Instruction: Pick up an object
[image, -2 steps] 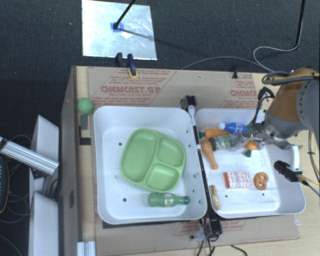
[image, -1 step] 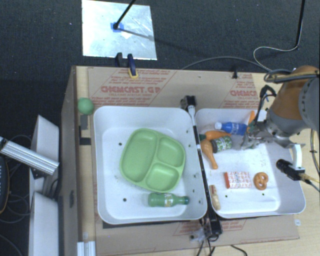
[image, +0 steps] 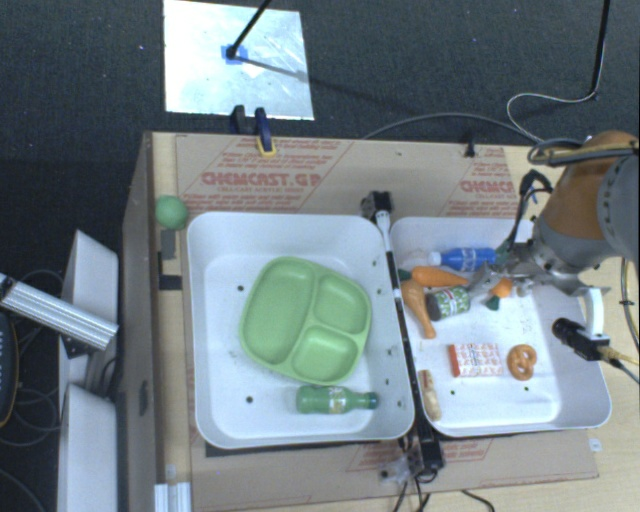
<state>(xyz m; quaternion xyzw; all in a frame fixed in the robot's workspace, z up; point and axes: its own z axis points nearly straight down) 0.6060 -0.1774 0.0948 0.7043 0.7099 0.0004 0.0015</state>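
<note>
While the arm (image: 590, 215) reached in from the right, its gripper (image: 497, 284) hung low over the upper part of the right bin (image: 580, 405), close above a small orange piece (image: 503, 289) (how it stood, wide or closed, could not be told). Just left of it lay a dark jar (image: 447, 302), a carrot (image: 440, 277) and a blue bottle (image: 463, 257), with a red-and-white packet (image: 474, 359) and a pretzel (image: 521, 361) nearer the front. The left bin (image: 215, 400) held a green divided plate (image: 304, 319) and a green bottle (image: 335, 400) lying on its side, and a green ball (image: 171, 211) sat outside on the bench.
</note>
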